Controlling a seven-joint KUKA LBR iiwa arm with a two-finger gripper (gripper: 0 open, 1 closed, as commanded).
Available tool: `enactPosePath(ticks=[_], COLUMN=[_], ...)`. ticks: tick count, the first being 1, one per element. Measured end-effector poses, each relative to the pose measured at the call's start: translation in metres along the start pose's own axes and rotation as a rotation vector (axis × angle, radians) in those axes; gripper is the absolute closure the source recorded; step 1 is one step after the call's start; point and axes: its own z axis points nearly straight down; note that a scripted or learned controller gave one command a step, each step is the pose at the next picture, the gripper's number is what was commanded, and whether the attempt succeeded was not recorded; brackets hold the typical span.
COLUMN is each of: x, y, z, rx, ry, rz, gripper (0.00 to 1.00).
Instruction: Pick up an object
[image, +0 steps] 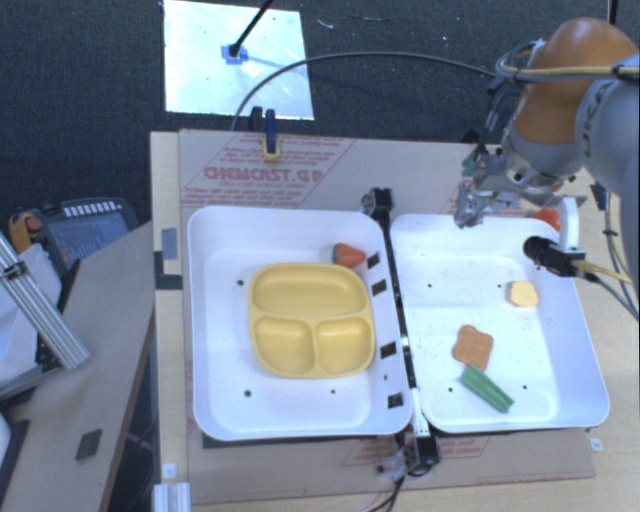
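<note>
Landmark: I took the black divider (392, 300) between the two bins as my reference; it ran from the far edge of the bench toward the near edge.

Left bin (215, 330): I saw this shallow white bin lying directly left of the divider, its right rim against it.

Yellow tray (310, 318): it sat flat in the left bin, just left of the divider, with three compartments, one wide at the far side and two smaller ones nearer me.

Orange-red piece (349, 254): it lay in the left bin beyond the tray's far right corner, close to the divider on its left side.

Right bin (440, 290): it lay directly right of the divider.

Orange slab (473, 347): it rested flat in the right bin, a short way right of the divider, toward the near half.

Green stick (486, 389): it lay just nearer me than the orange slab, slanted, right of the divider.

Gripper (470, 212): it hung over the far rim of the right bin, right of the divider's far end. I could not tell how it was set, and I saw nothing carried in it.

Pale yellow piece (522, 294): it lay well right of the divider, near the black cable end.

Red piece (547, 217): partly hidden at the far right rim, behind the arm.
</note>
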Motion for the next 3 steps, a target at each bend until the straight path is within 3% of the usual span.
enactPosePath(ticks=[3], x=[0.145], y=[-0.012], z=[0.01], rx=[0.002], ry=[0.001], rz=[0.0], gripper=[1.0])
